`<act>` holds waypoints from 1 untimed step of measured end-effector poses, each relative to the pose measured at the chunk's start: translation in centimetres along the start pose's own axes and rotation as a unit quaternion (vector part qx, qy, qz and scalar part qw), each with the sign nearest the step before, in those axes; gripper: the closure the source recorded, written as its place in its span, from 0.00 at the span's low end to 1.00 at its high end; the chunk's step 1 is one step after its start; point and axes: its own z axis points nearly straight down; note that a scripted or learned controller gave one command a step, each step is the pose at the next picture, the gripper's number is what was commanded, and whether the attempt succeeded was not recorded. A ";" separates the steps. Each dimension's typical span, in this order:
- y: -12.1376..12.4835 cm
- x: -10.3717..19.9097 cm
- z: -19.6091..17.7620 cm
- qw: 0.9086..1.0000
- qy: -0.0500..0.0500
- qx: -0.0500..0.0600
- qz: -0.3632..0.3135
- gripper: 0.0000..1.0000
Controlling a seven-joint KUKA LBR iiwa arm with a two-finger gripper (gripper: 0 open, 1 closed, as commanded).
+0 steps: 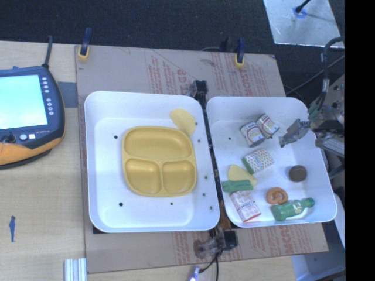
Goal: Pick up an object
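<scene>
The grey metal pincer [291, 134] hung over the upper right part of the shallow white right bin [225, 122], reaching in from the right edge of the view. Whether it stood apart or together could not be told, and nothing was seen clamped in it.

All places below are given from that right bin. Inside it, near its upper middle and just left of the pincer, lay two small white cartons with printed labels [259, 129], touching one another. Below them sat a green-and-white patterned packet [258, 160]. Toward the bin's right wall rested a small round brown puck [297, 173]. At its lower left lay a pale yellow wedge [239, 172] against a green leafy toy vegetable [237, 185], with a flat red-and-white printed packet [245, 206] just beneath. A brown ring-shaped toy doughnut [277, 195] lay near the bottom, and just below it a green plastic toy bottle [292, 209] lay on its side.

To the left, touching it side by side, stood the shallow white left bin [99, 157], holding a yellow plastic divided plate [159, 160] and a yellow curved piece [184, 120] beside the plate's upper right corner. Farther left on the wooden surface [41, 215] lay a grey-and-orange handheld control pendant with a lit screen [26, 115].
</scene>
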 end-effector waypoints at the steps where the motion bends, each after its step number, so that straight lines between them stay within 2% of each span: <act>1: 3.0 3.0 18.2 1.000 0.000 0.001 0.000 0.00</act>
